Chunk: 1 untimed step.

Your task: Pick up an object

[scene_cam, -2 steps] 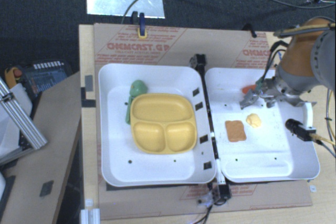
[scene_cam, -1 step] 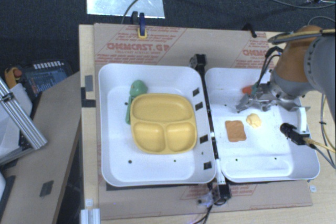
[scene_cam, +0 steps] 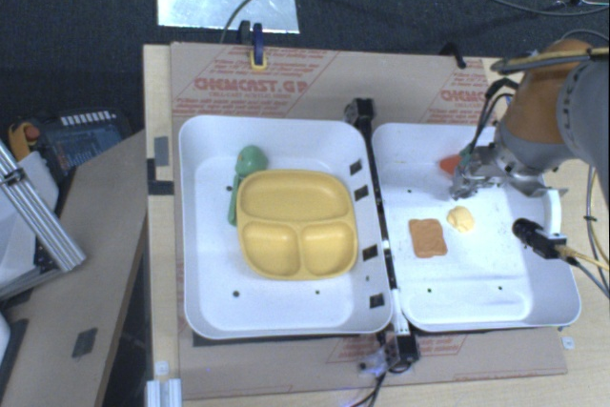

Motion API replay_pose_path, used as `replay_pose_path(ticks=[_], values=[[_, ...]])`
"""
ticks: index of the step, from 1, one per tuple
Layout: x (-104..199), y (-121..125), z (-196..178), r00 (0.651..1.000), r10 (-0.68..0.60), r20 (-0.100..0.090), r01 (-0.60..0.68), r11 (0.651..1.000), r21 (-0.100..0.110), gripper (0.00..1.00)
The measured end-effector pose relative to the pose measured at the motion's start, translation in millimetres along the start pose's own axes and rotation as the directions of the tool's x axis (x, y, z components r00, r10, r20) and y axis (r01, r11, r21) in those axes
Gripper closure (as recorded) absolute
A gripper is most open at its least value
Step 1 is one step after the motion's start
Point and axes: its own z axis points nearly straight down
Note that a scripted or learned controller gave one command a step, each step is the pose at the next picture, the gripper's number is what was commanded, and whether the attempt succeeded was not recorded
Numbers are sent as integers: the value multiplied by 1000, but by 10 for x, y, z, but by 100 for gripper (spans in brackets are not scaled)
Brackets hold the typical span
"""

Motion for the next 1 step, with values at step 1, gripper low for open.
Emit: replay_pose_path(ticks=[1], values=[[84,-29,-525,1000,-1,-1,1,1000,0,100]])
